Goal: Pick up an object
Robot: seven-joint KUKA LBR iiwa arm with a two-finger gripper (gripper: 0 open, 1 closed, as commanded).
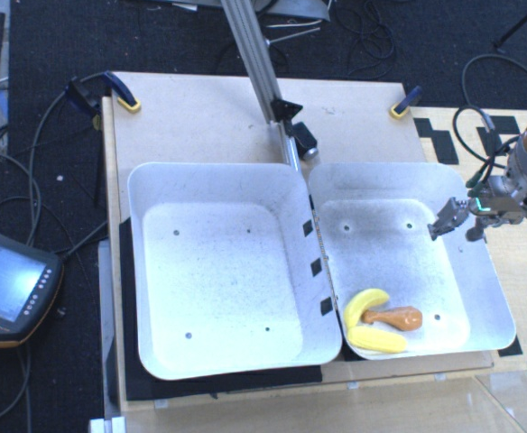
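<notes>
Speckled white bin (399, 233), curved yellow banana (365, 305)

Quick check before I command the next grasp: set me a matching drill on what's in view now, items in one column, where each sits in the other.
Items:
1. banana
2. brown drumstick toy
3. gripper
4. teach pendant

Places:
A. above the right bin's right rim
B. on the floor, left of the bench
C. right bin, near corner, curled beside the divider
D. lying against the yellow fruit's right side

Pairs: 1-C, 2-D, 3-A, 4-B
</notes>
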